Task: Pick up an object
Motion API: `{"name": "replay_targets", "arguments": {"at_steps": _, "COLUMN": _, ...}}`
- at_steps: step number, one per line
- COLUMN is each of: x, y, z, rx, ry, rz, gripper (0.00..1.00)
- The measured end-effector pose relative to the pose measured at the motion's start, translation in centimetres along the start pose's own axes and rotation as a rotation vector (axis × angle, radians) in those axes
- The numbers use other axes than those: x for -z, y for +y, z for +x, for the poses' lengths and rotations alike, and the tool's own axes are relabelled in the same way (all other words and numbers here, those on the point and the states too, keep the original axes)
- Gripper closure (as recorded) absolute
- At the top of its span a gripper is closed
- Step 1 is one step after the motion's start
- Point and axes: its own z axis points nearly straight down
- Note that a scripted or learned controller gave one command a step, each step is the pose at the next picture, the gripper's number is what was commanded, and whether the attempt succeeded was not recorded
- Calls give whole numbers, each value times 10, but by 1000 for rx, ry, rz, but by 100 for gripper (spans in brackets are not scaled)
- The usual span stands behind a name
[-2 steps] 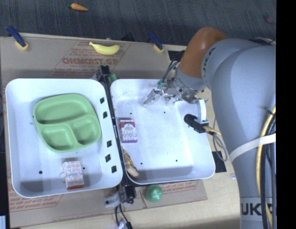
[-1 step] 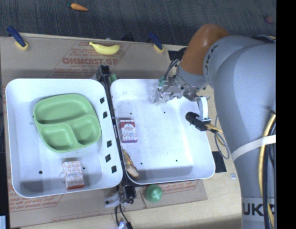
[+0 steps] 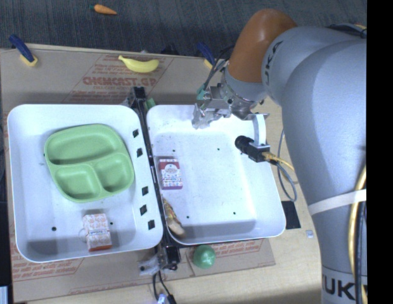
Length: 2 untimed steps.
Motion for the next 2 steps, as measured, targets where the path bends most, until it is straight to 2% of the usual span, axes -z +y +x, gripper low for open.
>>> {"name": "replay_targets", "arguments": {"at_steps": 1, "x": -1, "y": -1, "z": -1, "rx": -1, "ry": 0, "rz": 3, "gripper": 0}}
{"name": "replay_targets", "arguments": {"at_steps": 2, "x": -32, "y": -3, "z": -89, "rx": -4, "ry": -2, "rz": 4, "gripper": 0}}
